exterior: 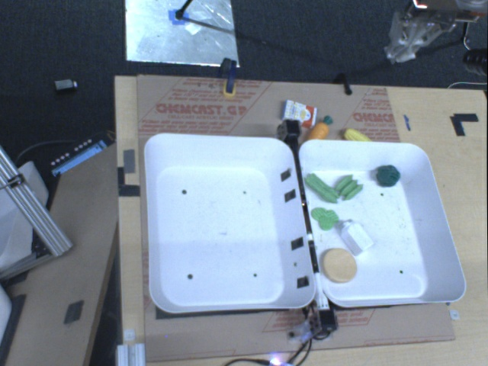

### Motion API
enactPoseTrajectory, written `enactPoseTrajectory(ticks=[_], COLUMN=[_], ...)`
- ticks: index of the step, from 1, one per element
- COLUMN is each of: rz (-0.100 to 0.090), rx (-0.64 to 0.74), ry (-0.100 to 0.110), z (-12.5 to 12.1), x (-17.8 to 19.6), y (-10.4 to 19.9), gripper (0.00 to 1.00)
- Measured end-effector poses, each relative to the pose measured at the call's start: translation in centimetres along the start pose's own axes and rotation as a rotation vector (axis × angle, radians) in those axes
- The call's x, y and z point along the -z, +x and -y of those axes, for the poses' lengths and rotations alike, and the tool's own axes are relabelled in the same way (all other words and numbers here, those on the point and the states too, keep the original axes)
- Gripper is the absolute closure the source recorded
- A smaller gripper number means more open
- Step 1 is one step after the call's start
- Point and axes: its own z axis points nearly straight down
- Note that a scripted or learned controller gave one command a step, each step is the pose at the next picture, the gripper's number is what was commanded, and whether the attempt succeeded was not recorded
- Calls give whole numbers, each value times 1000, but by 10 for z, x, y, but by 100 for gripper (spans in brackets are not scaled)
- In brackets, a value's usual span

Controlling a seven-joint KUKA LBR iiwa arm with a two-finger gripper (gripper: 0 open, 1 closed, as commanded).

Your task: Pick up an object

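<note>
— Two bins sat side by side on the bench, and all the loose pieces were in the right bin point(438, 227); the left bin point(164, 227) held none of them. Where was the arm?

— Well away, at the top right of the view, over the dark floor beyond the bench. The gripper point(408, 40) hung up there, blurred and pale, and I could not tell how it was set. Nothing showed in it.

— So which step was that?

— By my reading, the very start: no object chosen or touched, the reach not yet begun.

— What was there to pick?

— Near the divider lay a green pea pod point(322, 187) with a smaller green pod point(349, 187) just beside it. A dark green ball point(387, 175) sat apart, toward the far corner. Lower down, a green leafy piece point(325, 219) touched a small white bottle point(354, 237), and a round tan biscuit point(339, 265) lay just below them.

— And the next move?

— I judged it called for a long travel down and left over the right bin, then a descent onto one piece. The ball looked the safest target, standing clear of the rest; the bottle and leafy piece were crowded, and a grasp there could have nudged a neighbour.
</note>
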Motion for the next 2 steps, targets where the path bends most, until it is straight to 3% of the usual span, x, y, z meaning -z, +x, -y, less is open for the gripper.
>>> enactPoseTrajectory(ticks=[2], rz=[0], rx=[0], ry=[-3], z=[0], x=[55], y=[68], gripper=[100])
